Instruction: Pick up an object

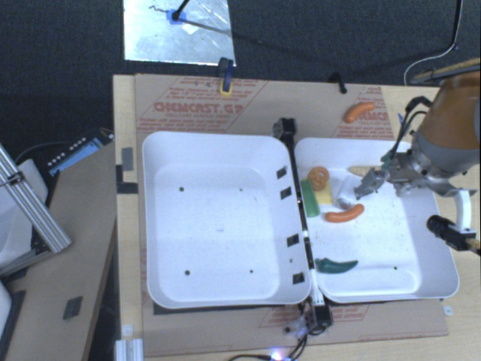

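- Nearest the camera, the two shallow white plastic bins sit side by side on the table.
- Grey arm's tool hangs over the right bin; whether it is open or closed, I cannot tell.
- Orange sausage-shaped toy lies just below the tool.
- Dark green pepper-shaped toy lies nearer the front rim.

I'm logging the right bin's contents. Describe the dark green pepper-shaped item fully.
The dark green pepper is a small, glossy, plastic-looking toy chili, curved, tapering to a point at its right end. It lies flat on the floor of the right bin, near the front, close to the divider between the bins. Nothing touches it; the orange sausage lies apart behind it.
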Tool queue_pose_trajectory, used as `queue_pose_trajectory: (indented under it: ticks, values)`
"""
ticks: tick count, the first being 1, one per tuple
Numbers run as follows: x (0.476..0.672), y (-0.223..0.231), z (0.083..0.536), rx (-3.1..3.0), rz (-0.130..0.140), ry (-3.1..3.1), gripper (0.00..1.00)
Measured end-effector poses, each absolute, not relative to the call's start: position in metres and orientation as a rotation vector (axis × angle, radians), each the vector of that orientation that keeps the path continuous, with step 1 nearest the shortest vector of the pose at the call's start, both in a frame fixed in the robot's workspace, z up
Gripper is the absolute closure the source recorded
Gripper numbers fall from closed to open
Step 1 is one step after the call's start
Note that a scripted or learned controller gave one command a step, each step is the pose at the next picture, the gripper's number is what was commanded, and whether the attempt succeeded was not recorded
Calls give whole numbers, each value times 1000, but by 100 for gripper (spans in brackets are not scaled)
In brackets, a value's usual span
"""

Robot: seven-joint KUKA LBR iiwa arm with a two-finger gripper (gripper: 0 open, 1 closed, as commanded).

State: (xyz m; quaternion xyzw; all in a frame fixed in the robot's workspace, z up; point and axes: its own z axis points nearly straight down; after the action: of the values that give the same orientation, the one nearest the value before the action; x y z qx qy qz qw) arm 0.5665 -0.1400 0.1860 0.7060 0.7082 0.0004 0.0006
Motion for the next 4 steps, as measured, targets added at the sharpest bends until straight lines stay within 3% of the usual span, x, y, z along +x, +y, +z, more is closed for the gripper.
queue_pose_trajectory:
  ticks: [1, 2, 3, 4]
  values:
    - [585, -103, 85, 2205, 7, 2221, 0]
    - [657, -57, 193, 2200, 21, 2224, 0]
    - [671, -14, 261, 2206, 14, 2227, 0]
    - [670, -18, 267, 2206, 7, 2228, 100]
